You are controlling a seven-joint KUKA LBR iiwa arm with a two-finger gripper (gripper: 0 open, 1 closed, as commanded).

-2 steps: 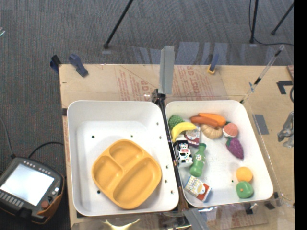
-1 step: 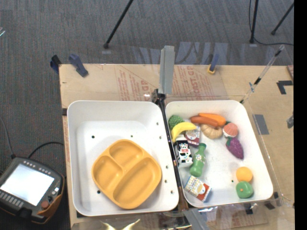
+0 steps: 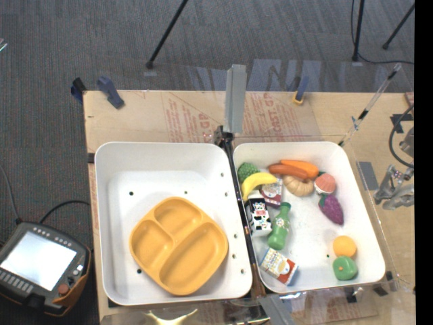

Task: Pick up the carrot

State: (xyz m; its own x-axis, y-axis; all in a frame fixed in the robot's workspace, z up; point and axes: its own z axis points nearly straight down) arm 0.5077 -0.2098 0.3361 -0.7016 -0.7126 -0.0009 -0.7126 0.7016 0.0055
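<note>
The carrot (image 3: 298,167) is an orange tapered piece lying flat at the far side of the right bin (image 3: 365,202), its length running left to right. A redder piece lies against its near left side, and a tan bread piece (image 3: 299,185) touches it from the front. My gripper (image 3: 396,185) appears as a grey metal shape at the view's right edge, outside the right bin's right wall and well to the right of the carrot. Nothing shows in its grasp.
Packed around the carrot are a banana (image 3: 258,181), broccoli (image 3: 247,171), purple grapes (image 3: 331,208), a green bottle (image 3: 279,227), a cow-print carton (image 3: 258,215), a juice box (image 3: 279,265), an orange (image 3: 344,246) and a green apple (image 3: 345,268). The left bin (image 3: 115,181) holds a yellow divided plate (image 3: 179,244).
</note>
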